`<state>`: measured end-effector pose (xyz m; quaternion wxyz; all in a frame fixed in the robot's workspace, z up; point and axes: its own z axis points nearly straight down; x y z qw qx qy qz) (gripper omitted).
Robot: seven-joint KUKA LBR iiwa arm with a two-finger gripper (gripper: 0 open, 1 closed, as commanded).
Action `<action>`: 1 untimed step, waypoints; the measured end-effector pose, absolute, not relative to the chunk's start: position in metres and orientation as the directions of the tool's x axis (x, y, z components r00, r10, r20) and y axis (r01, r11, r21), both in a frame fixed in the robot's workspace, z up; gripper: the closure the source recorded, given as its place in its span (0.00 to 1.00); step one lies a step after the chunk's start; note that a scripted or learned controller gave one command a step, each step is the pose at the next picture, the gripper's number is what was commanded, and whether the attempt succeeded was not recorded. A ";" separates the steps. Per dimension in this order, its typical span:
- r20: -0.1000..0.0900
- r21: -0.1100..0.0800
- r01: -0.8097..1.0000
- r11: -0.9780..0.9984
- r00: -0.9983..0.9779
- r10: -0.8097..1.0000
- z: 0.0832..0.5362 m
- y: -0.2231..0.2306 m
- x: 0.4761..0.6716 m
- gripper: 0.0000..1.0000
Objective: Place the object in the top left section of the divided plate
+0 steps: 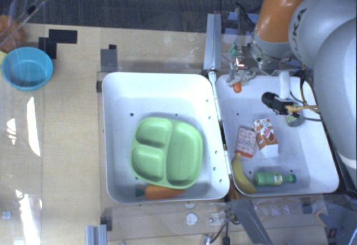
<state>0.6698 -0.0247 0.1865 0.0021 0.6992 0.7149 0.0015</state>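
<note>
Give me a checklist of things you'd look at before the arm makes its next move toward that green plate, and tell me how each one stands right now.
1. Divided plate lies flat in the left bin: ok.
2. Plate's top left section has nothing in it: ok.
3. Gripper is over the top left corner of the right bin: ok.
4. Small orange object sits right at the gripper's tip; firmly held: cannot tell.
5. Carrot lies beside the plate's lower edge, outside it, away from the target section: ok.
6. Banana, bottle and carton lie lower in the right bin, away from the gripper: ok.
</note>
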 end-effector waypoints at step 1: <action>0.001 0.003 0.998 0.059 -0.059 0.998 0.186 0.035 0.595 1.00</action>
